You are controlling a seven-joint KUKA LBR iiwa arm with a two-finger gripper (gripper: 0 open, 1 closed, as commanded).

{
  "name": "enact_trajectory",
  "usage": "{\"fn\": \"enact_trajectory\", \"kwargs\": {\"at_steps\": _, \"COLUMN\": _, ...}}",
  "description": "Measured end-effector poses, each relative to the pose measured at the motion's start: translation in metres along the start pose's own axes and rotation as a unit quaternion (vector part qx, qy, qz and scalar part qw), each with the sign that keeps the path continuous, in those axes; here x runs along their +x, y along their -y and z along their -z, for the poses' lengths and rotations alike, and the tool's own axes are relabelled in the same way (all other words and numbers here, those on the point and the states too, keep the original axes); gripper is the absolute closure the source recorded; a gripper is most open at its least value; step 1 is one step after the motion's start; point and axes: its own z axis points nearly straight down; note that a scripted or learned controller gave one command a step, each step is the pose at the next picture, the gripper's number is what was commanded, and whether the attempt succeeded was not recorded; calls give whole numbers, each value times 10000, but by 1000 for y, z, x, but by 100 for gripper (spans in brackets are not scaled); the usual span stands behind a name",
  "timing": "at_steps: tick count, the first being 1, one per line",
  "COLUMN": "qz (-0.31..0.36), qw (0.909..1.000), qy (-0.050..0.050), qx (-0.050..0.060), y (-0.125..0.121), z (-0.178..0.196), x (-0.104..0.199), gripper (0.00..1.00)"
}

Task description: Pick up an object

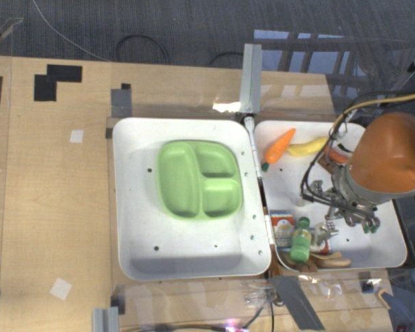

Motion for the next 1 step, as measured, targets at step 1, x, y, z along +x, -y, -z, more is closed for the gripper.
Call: {"fn": "enact_trajectory", "kwargs": {"at_steps": 1, "qz": 17, "qw": 10000, "qy": 35, "qx": 18, "y": 1, "z": 13, "x": -3, "gripper": 100}}
